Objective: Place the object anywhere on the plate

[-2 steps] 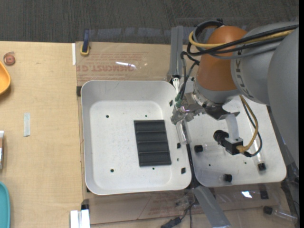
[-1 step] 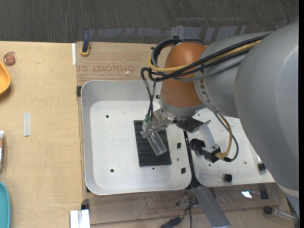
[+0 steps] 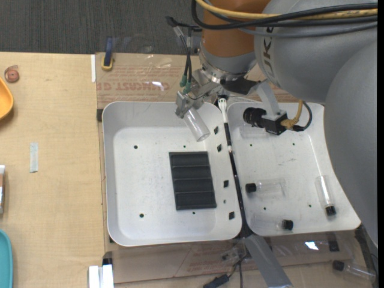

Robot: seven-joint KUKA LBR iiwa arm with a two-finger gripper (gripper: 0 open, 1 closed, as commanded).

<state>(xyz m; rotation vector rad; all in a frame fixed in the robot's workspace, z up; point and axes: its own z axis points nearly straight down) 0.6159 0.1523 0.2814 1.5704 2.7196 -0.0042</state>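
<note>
Two white bins sit side by side on the bench. Above the left bin (image 3: 120, 179), the claw (image 3: 193, 110) grips a clear tube (image 3: 197, 125). The black plate (image 3: 192, 180) lies below it, so the placing is not yet done.

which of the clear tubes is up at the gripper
The clear tube at the left bin's top edge, right under the gripper. The other two tubes lie flat in the right bin.
</note>
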